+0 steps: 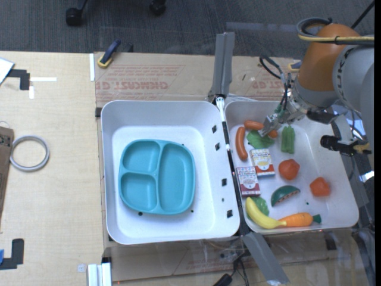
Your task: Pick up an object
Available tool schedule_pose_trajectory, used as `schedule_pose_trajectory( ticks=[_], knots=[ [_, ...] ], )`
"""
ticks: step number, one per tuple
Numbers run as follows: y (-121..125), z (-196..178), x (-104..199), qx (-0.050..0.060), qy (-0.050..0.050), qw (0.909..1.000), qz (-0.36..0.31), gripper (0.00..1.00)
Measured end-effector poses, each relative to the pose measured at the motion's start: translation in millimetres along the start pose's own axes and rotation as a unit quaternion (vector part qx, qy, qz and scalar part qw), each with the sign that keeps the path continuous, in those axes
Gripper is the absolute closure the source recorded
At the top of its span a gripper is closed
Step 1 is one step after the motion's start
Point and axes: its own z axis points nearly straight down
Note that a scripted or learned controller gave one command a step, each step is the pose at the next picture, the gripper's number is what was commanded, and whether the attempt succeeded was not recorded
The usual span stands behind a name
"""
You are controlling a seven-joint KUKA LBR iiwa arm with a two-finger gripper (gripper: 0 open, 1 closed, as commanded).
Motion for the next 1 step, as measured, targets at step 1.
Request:
schedule_pose_trajectory(
  ticks=[1],
  knots=[
    [5.0,-122.6,69.1,-0.003,-0.001,0.9998,-0.017,1.0]
  ],
)
